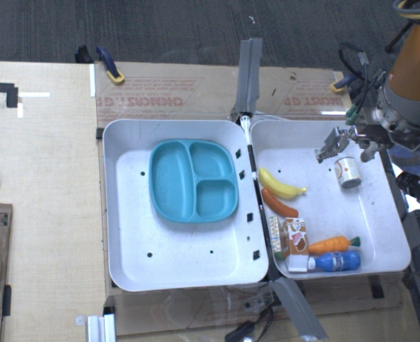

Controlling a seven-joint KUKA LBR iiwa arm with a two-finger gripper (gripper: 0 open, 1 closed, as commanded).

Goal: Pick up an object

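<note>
End effector (pixel 347 145) fingers spread, empty, above small can (pixel 347 172)

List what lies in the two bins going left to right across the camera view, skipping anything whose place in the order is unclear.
Blue divided plate → yellow banana → orange carrot → small silver can, with the gripper just above it. The red sausage, carton and blue bottle overlap these horizontally, so I left them out.

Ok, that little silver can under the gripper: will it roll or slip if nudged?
Probably. The can looks to lie on its side on the smooth white bin floor, so a nudge likely rolls it. Its shiny, round wall may slip between fingers. It looks small, likely light.
</note>
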